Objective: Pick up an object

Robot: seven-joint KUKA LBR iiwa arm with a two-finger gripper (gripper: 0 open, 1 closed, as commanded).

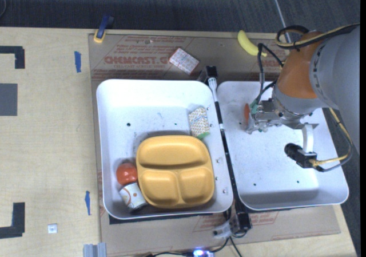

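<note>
The gripper hangs low over the right bin, right of the yellow tray; its opening cannot be told. An orange-red object just beside it looks the likely target, being the nearest loose piece.

yellow tray, orange ball, white bins

The yellow tray crowds the left bin; right bin floor lies mostly bare.
</note>
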